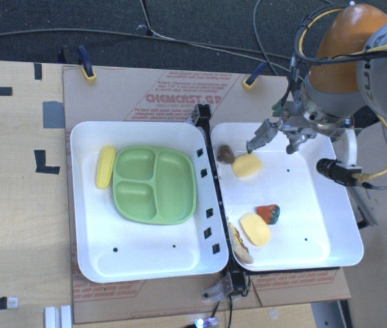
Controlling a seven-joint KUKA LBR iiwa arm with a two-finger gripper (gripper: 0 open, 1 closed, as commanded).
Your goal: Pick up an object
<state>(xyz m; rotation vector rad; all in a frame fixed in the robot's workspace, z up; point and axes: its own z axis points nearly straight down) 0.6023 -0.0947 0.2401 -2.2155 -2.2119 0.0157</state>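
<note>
While a pale yellow piece (255, 229) lies at six o'clock in the right bin (330, 241), its long axis toward five, the yellow lump (247, 166) at ten o'clock sits below the open, empty gripper (276, 138).

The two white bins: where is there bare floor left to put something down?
Left bin: bare strip along the near edge, below the green plate; the corn fills the far left. Right bin: open floor toward its right side and near corner. It is crowded along the divider, by the yellow pieces and the red item, and under the gripper.
</note>
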